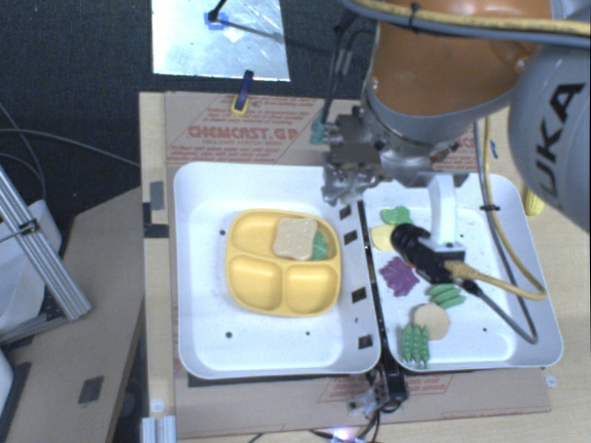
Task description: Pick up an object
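Observation:
My gripper (342, 185) hangs over the far end of the divider between the two bins, just beyond the yellow divided plate (242, 289) in the left bin (199, 275). A bread slice (295, 238) and a green piece (320, 245) lie in the plate's far right compartment. The right bin (522, 326) holds a green leafy piece (397, 216), a pale yellow piece (380, 238), purple grapes (399, 275), a green pod (447, 294), a beige round piece (431, 321) and a green pea bunch (415, 343). Nothing shows in the gripper.
The arm's big orange and grey body (452, 53) covers the far right of the view. A yellow cable (503, 286) crosses the right bin. A shiny sheet (220, 26) and a small blue and yellow thing (243, 92) lie beyond the bins.

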{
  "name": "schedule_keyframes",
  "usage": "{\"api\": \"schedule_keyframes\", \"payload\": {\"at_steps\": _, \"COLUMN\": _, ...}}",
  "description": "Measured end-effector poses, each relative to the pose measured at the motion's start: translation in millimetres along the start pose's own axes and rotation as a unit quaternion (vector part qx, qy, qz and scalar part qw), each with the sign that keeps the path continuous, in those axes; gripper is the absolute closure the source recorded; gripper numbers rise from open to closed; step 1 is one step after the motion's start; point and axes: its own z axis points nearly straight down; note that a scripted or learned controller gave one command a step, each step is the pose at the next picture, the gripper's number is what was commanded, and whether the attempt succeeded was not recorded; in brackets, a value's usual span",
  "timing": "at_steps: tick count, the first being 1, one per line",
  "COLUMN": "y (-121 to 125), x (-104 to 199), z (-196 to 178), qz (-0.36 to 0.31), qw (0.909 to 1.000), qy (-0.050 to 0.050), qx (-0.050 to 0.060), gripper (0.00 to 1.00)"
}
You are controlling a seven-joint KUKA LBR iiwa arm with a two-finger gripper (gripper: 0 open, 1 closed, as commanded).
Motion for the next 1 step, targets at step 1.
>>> {"api": "schedule_keyframes", "payload": {"at_steps": 1, "y": -20.7, "x": -76.6, "z": 73.1, "qz": 0.01, "qw": 0.9999, "qy": -0.002, "qx": 0.006, "gripper": 1.0}}
